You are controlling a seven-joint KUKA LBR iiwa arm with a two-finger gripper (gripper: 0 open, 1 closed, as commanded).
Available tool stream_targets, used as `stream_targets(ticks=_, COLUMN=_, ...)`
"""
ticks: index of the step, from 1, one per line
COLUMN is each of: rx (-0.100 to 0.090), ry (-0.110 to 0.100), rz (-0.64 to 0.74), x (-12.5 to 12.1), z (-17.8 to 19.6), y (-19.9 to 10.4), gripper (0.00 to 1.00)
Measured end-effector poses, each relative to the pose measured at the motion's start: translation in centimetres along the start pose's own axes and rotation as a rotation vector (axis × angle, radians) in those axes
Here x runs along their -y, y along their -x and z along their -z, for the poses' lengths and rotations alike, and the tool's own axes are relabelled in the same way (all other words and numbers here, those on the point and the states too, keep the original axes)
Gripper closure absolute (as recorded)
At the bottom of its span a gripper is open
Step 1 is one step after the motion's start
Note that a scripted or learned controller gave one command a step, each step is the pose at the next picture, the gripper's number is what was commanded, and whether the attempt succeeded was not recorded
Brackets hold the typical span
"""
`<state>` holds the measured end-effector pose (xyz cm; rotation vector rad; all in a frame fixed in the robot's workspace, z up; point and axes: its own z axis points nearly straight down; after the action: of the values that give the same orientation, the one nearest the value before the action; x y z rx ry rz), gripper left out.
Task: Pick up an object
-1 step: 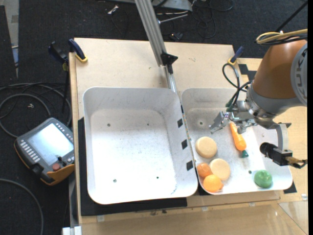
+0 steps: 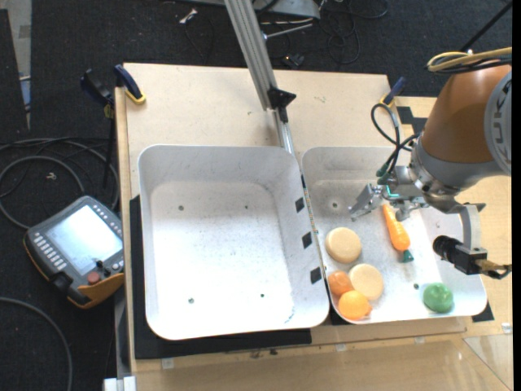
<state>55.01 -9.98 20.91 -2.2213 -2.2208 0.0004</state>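
Camera view puts the two-finger gripper point(image 2: 376, 199), jaw state unclear, beside a likely light, stiff orange plastic carrot point(image 2: 396, 230), best pinched mid-length.

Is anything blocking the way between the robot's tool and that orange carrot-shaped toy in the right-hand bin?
Nothing visible stands between them. The tool hovers just left of the orange carrot-shaped toy, and the bare white bin floor lies around it. The round pieces sit lower, out of the way.

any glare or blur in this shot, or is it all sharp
Camera view: mostly sharp, evenly lit; the bins are bright white but their specks still read; the carrot and green ball are crisp; the gripper is small and cluttered, its details hard to read.
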Motion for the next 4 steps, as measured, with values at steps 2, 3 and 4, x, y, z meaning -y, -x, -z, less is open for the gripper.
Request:
stream_targets(ticks=2, rx=-0.003, ry=0.002, rz=-0.002, x=0.3, z=-11.1, y=0.7, gripper=0.0)
stream_targets(ticks=3, rx=0.0, ry=0.007, rz=0.0, x=0.0, z=-11.0, y=0.7, gripper=0.0)
stream_targets(ticks=4, rx=0.0, ry=0.01, rz=0.0, x=-0.1, z=-9.9, y=0.7, gripper=1.0)
